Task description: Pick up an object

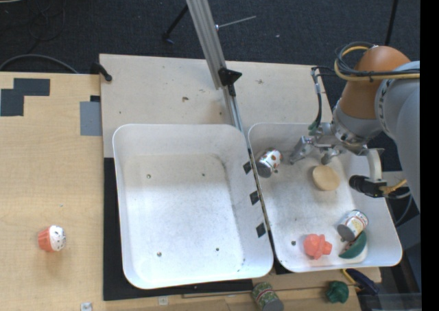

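My gripper (pixel 313 153) hangs over the back part of the right bin (pixel 384 251), its fingers spread open with nothing between them. Just below and to its right lies a tan round object (pixel 326 178). A small white-and-red cup-like object (pixel 269 161) lies to the gripper's left, near the bin's left wall. Toward the bin's front sit a pink-red lump (pixel 316 245), a small can (pixel 352 223) and a dark green piece (pixel 355 248).
The left bin (pixel 127 165) stands beside the right one. A slanted aluminium post (pixel 209 35) rises behind the bins. A red-and-white object (pixel 51 238) lies on the wooden table at far left. Two green items (pixel 265 294) (pixel 336 292) lie in front of the bins.
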Tool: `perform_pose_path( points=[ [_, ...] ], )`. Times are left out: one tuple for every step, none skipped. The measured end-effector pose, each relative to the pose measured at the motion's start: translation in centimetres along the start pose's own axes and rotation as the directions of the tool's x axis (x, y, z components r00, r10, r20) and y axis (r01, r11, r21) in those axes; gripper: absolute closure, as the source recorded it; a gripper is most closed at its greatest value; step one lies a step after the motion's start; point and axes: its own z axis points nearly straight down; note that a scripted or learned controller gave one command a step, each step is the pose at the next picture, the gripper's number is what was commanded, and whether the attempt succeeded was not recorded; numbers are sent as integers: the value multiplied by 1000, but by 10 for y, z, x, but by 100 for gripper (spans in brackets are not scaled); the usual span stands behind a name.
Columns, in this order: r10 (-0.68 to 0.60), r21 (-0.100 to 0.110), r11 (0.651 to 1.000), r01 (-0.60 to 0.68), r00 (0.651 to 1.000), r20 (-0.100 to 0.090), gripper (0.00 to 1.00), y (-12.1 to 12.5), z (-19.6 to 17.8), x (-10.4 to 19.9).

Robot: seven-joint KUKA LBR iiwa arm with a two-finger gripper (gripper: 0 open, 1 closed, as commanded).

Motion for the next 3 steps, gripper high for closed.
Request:
perform_pose_path(
  points=[
    [-1,-6,1000,1,1000,1,100,2,-14,0],
    [2,-11,1000,-2,1000,3,100,3,-58,3],
    [1,-12,1000,-1,1000,3,100,-4,-107,8]
  ],
)
